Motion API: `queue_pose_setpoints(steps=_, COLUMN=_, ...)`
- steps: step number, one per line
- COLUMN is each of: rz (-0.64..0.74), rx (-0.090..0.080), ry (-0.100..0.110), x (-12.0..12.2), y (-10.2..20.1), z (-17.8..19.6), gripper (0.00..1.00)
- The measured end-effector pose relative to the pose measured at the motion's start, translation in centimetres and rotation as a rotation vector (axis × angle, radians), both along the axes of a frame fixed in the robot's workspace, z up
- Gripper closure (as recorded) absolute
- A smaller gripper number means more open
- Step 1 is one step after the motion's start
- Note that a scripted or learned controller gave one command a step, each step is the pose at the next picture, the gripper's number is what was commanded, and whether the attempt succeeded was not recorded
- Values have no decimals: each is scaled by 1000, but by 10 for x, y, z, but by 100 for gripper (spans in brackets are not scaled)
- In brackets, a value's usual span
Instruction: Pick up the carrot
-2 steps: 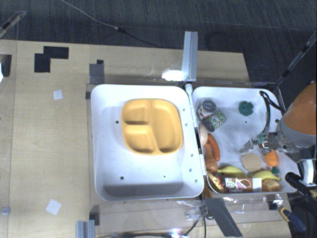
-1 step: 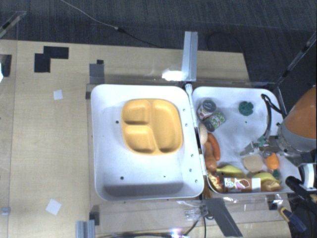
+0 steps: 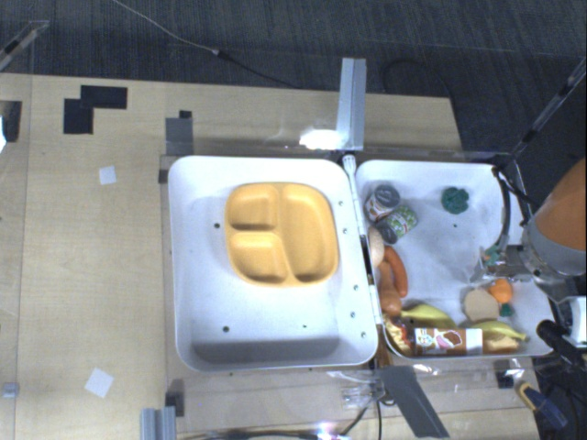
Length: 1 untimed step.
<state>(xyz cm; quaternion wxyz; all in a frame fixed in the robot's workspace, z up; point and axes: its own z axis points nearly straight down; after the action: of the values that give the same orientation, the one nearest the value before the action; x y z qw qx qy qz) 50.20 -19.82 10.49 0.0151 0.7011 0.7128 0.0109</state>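
The carrot (image 3: 394, 279), a long orange-red piece, lies lengthwise against the left wall of the right bin (image 3: 431, 246), pointing toward the front. My gripper (image 3: 493, 266) hangs low at that bin's right side, far to the right of the carrot and apart from it. The grey arm with its orange band (image 3: 561, 216) comes in over the bin's right rim. Just below the gripper sit a small round orange item (image 3: 501, 290) and a tan lump (image 3: 480, 304); whether the gripper touches them is unclear.
In the right bin a can (image 3: 383, 197) and a green-labelled tin (image 3: 398, 220) sit at the back left, and a dark green item (image 3: 454, 199) at the back. A banana (image 3: 427, 315) and a bottle (image 3: 448, 340) line the front. The left bin (image 3: 197, 246) bears a yellow divided plate (image 3: 280, 232).
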Motion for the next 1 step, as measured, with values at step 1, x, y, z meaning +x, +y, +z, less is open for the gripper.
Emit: queue_pose_setpoints(steps=1, rz=-299, rx=11, ry=30, x=-13, y=43, z=68, gripper=100)
